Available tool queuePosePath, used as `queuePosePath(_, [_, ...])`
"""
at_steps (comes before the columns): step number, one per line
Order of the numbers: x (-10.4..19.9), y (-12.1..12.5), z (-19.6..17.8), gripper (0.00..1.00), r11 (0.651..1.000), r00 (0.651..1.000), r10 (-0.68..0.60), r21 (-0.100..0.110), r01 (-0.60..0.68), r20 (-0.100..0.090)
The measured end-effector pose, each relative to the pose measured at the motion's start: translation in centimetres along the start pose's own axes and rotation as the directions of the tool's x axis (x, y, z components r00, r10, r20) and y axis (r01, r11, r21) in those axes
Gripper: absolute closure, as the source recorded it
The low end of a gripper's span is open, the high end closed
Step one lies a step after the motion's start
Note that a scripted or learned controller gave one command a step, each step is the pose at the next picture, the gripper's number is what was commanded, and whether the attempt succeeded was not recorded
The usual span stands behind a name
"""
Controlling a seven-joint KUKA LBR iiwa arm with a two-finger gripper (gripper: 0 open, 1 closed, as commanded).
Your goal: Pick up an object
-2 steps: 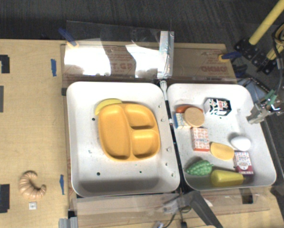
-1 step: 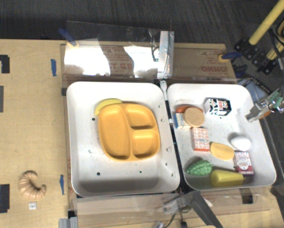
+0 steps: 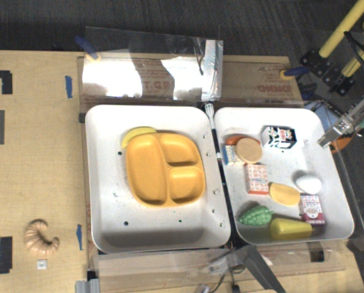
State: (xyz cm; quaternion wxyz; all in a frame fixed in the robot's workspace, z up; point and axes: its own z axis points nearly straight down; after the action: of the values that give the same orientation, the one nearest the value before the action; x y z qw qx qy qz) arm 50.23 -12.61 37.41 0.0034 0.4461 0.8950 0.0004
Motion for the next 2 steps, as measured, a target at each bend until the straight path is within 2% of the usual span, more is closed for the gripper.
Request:
queuePosePath(1, [-0.1,0.2,-1.1,1.0,1.0,1.0,-0.001,-0.004,0.001,0.006])
queuePosePath(2, [-0.7,-0.8,0.9,1.0,0.906,0.906,-0.423,0.0,0.423,-0.005])
